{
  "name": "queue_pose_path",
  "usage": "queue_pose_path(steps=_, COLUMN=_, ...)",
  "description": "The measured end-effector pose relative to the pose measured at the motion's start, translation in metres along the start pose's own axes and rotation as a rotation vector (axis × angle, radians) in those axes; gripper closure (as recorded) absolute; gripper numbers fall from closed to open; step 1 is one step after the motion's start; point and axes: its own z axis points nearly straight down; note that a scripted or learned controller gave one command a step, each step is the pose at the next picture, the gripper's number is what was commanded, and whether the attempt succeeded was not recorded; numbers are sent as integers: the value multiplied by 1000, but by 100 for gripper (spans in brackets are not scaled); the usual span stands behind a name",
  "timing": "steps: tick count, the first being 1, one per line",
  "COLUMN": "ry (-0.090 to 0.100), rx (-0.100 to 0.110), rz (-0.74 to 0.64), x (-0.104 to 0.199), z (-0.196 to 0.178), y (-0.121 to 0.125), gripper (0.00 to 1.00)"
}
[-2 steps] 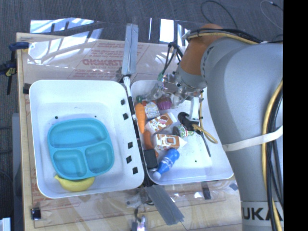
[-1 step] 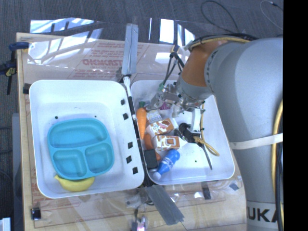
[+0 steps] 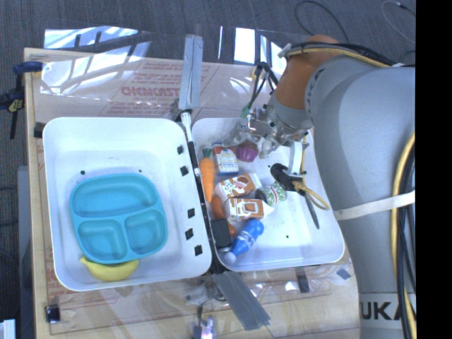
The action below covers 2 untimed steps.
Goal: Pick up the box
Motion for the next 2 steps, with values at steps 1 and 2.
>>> queue_pose_path(steps=1, ry=-3, rx=-3, rz=150, x=20, z=0, y=-37, gripper=0)
queue_pose_path(steps=2, ry=2, rx=-1, rz=144, x=23, z=-10, y=-36, gripper=100)
